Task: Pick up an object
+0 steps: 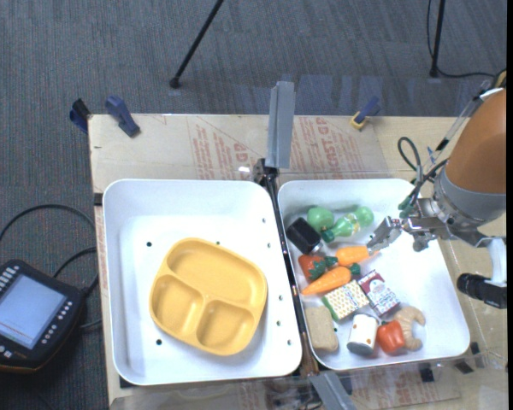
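My gripper (pixel 402 236) hangs over the right bin (pixel 436 272), open, with nothing between its fingers. One fingertip (pixel 381 234) is just above and to the right of a small orange carrot (pixel 352 254). A larger carrot (pixel 327 282) lies below it beside a red vegetable (pixel 310 265). Green toy fruit (pixel 321 219) and a green bottle (pixel 354 221) lie at the back of the bin, with a black block (pixel 303 234) beside them. Toward the front are a checked box (pixel 346 300), a red and white carton (pixel 379 293), a white can (pixel 362 333) and an orange pepper (pixel 391 337).
The left bin (pixel 128 229) holds a yellow divided plate (pixel 209 295). A tan bread piece (pixel 323 330) lies at the right bin's front left. A grey upright post (pixel 280 126) stands behind the seam between the bins. A teach pendant (pixel 21 310) lies on the floor at left.
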